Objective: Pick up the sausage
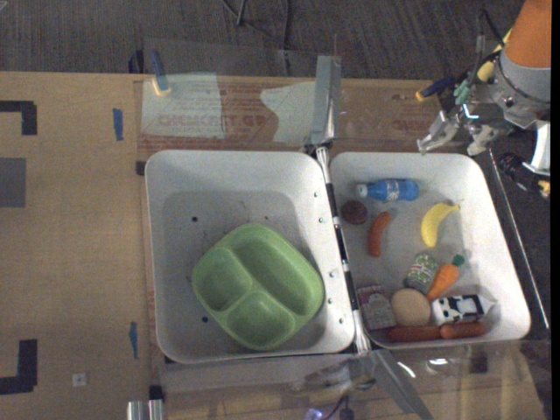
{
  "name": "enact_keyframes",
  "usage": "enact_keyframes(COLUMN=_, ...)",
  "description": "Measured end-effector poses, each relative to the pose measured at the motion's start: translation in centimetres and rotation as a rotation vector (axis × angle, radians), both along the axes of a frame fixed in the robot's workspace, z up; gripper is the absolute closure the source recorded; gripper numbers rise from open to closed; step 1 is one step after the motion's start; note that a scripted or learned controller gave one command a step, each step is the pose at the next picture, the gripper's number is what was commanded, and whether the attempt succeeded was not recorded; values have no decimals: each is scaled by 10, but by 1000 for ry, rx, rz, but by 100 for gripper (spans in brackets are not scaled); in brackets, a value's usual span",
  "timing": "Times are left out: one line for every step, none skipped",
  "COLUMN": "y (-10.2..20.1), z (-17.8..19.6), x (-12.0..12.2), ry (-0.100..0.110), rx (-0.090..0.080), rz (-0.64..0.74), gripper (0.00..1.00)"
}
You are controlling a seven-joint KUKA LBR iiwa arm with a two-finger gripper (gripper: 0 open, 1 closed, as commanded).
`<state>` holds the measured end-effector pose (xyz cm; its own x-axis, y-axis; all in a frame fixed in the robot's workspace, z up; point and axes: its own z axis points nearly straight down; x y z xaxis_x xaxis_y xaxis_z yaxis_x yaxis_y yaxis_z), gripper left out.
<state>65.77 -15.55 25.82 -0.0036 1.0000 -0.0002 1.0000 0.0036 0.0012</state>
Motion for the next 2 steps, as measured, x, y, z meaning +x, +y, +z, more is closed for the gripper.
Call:
enact_keyframes(y=55, z=-150, x=-27, ry=-2, rx=0, rz=-63, gripper=0)
enact_keyframes(y=46, z=-172, x=-53, ry=-2, rx=1, rz=-87, gripper=0)
